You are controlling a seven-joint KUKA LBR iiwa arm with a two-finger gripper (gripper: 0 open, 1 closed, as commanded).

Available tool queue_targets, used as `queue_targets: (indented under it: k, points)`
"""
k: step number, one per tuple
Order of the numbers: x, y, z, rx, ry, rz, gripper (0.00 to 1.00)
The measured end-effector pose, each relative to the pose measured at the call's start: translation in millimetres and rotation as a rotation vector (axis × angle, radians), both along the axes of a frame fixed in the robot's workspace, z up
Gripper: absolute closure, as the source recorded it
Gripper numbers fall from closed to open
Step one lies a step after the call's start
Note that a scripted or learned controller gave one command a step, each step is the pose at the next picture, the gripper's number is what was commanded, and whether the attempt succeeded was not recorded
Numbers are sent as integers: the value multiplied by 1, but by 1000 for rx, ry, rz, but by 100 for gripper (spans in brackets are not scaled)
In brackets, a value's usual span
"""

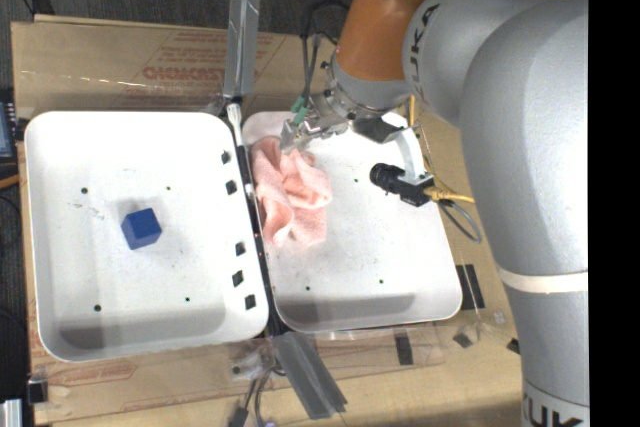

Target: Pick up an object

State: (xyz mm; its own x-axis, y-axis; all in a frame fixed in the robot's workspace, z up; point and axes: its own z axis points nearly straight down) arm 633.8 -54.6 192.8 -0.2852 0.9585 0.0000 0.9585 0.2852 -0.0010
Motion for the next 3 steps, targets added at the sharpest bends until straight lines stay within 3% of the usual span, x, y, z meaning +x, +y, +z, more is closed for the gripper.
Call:
queue_targets:
  k: [1,2,3]
  points:
    - [-34,-44,-39,0,3,-66,0]
    - [-26,-57,-96,1,-8,29,0]
    - [-25,-57,-86,0,-8,33,100]
